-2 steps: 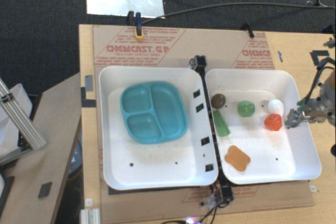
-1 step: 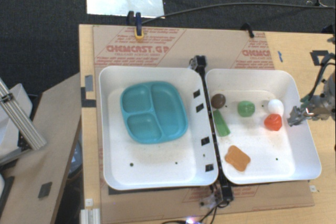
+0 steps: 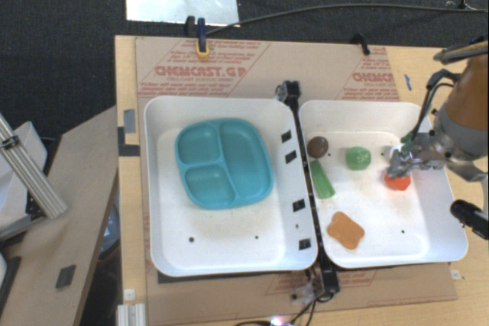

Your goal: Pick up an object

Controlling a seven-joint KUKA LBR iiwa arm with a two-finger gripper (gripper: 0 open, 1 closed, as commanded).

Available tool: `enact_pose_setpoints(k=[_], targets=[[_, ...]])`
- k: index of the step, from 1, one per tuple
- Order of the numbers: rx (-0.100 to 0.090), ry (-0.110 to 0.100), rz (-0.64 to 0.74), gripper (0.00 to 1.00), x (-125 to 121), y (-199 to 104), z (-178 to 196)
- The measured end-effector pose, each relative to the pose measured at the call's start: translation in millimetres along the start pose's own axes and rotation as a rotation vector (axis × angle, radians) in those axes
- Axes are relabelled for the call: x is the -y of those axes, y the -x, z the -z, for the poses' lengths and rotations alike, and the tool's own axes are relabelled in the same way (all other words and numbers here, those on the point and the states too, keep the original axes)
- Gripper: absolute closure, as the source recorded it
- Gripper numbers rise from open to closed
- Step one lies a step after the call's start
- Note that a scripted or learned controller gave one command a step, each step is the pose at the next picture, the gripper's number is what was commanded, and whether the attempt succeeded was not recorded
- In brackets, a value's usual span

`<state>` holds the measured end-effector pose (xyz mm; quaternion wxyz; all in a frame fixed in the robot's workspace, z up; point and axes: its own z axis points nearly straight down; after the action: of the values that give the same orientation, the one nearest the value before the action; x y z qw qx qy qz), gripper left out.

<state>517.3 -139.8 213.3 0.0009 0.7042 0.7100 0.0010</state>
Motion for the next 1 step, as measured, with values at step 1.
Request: enact_pose_setpoints(k=[1], targets=[[-0.001, 0.000, 0.001, 1.00, -12.2, -42.8, -0.5]])
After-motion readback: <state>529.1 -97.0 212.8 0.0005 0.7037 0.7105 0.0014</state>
